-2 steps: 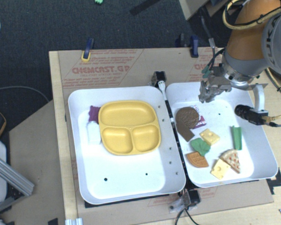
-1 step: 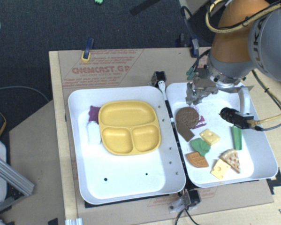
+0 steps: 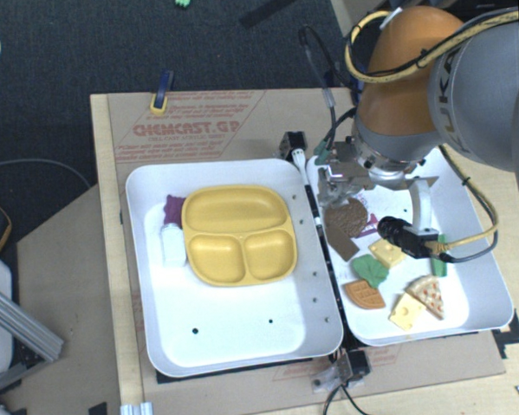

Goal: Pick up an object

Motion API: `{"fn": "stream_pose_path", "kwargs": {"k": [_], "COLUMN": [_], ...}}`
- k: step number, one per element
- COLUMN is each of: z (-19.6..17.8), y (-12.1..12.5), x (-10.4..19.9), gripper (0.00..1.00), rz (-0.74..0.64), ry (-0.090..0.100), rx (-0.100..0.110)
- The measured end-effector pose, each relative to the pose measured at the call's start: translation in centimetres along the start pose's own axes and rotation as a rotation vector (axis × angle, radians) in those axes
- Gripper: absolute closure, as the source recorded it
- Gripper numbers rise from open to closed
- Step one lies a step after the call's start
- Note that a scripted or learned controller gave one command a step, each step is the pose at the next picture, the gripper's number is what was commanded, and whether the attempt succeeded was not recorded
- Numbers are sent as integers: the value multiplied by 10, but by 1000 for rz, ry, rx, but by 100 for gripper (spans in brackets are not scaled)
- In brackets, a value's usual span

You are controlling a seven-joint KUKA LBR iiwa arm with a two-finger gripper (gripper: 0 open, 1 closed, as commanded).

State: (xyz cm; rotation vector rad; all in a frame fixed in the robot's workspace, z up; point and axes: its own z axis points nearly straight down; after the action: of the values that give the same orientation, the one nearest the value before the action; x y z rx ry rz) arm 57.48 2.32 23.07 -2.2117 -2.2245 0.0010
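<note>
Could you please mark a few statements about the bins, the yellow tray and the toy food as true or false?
1. The yellow divided tray lies in the left bin. True.
2. The pizza slice sits on the yellow tray. False: it lies in the right bin.
3. The gripper is above the right bin. True.
4. The green piece lies in the left bin. False: it is in the right bin, beside the cookie.
</note>
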Motion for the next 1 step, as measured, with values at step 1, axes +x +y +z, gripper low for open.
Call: {"fn": "stream_pose_path", "kwargs": {"k": [1], "z": [6], "y": [19], "x": [-9], "gripper": [100], "rz": [6], "ry": [-3], "rx": [-6]}}
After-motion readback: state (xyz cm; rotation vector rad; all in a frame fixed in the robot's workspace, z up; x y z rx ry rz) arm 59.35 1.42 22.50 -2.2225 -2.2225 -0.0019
